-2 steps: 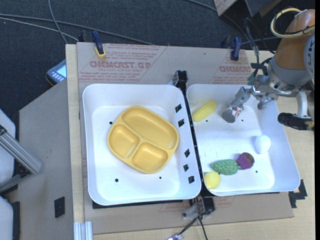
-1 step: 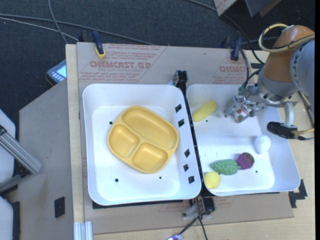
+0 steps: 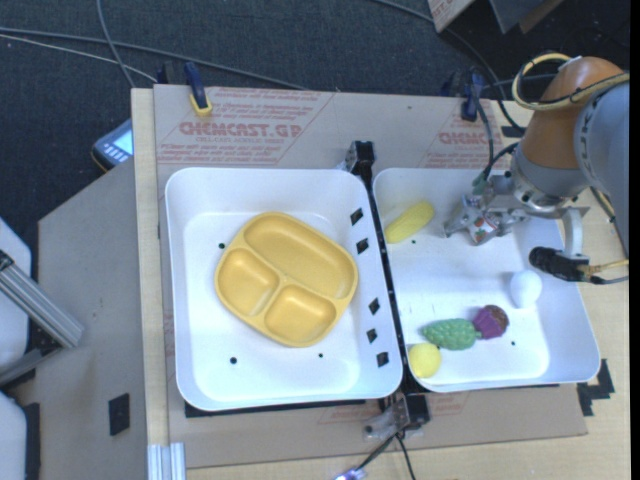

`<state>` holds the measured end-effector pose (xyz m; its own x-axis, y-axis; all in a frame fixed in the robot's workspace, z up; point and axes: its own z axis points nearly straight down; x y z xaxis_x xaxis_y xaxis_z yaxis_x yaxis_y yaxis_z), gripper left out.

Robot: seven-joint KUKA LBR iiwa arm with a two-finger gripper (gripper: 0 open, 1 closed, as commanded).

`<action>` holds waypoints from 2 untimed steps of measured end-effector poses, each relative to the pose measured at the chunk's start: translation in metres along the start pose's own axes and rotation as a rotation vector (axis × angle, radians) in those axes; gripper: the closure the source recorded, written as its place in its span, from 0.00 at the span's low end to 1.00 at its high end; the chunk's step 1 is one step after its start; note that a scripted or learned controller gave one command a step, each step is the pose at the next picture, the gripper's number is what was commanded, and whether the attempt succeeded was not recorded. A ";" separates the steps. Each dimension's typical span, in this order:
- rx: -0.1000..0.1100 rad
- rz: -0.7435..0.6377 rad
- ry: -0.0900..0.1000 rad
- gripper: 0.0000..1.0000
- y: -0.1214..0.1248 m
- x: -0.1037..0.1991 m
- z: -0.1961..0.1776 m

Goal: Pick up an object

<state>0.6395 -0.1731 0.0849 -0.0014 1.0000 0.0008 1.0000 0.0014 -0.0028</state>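
Note:
The right bin (image 3: 560,363) holds a yellow banana-shaped toy (image 3: 409,221) at its upper left. A white ball (image 3: 524,288) lies near the right wall. A green bumpy toy (image 3: 450,334), a purple toy (image 3: 490,320) and a small yellow ball (image 3: 424,360) sit close together along the front. My gripper (image 3: 481,221) hangs low over the back of the right bin, right of the banana toy and apart from it. Something small and reddish shows at its tip, but I cannot make out what it is.
The left bin (image 3: 190,298) holds a yellow divided plate (image 3: 287,278). A black divider with clips (image 3: 372,268) runs between the bins. Cables and a black connector (image 3: 560,262) trail from the arm over the right bin's right edge. Clamps (image 3: 198,93) hold the cardboard at the back.

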 end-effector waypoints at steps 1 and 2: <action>-0.003 0.000 0.000 1.00 0.001 0.000 -0.012; -0.008 -0.001 -0.002 1.00 0.008 0.009 -0.070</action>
<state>0.6474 -0.1642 0.1546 -0.0022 1.0000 -0.0008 1.0000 0.0022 0.0056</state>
